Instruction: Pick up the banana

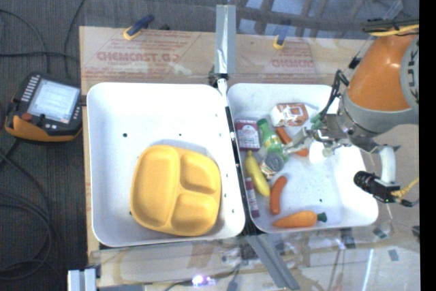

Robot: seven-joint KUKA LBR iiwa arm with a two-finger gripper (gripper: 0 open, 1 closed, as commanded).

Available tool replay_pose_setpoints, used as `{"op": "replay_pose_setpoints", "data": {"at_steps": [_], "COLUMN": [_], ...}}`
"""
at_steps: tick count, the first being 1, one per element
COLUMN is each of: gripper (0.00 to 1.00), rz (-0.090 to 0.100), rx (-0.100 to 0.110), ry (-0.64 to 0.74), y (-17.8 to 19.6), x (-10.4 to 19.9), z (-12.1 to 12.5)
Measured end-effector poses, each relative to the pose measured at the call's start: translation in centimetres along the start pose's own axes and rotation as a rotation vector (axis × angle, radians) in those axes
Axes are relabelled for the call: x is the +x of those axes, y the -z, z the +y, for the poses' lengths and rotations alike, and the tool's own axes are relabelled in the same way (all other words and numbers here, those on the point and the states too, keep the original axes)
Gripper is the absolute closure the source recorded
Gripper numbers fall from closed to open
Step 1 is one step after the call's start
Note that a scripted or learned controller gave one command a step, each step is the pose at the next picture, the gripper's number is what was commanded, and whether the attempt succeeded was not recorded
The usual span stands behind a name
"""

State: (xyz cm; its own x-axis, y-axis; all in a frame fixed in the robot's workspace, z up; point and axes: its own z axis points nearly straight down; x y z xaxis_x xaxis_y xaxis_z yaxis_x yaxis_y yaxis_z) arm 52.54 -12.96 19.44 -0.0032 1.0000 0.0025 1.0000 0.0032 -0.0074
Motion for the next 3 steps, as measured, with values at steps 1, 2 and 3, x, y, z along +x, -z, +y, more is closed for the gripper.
{"op": "replay_pose_setpoints", "data": {"at_steps": [1,2,3], "gripper": [0.0,0.0,0.0], "rz": [0.0,-0.01,-0.016], "rx": [-0.002,-0.015,-0.014], "ry": [0.275,0.591,0.845], "y": [-7.5,-10.5,-10.5], "x": [1.9,-8.3,-7.4], "z": [-1.0,2.0,5.9]}}
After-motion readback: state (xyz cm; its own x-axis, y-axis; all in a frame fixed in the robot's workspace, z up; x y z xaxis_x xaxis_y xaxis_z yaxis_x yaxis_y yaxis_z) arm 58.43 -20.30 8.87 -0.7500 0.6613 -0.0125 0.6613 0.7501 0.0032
